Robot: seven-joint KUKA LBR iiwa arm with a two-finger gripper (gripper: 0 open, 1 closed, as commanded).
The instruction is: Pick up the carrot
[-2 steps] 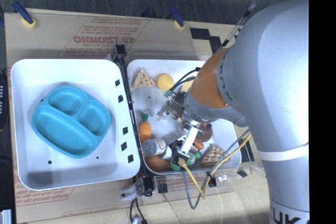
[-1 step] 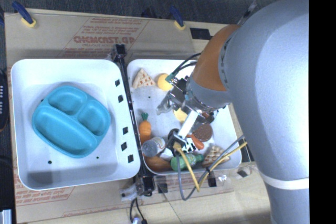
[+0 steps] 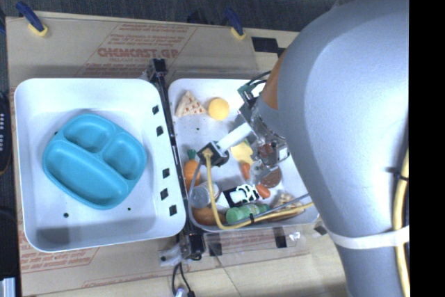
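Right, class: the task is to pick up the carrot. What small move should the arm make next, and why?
Probably slide the gripper leftward in the view, to stand above the carrot. The gripper sits over the middle of the right bin, while the carrot lies apart from it, by that bin's left wall.

Bench [image 3: 139,45] with left bin [image 3: 90,231]; right bin [image 3: 207,88]
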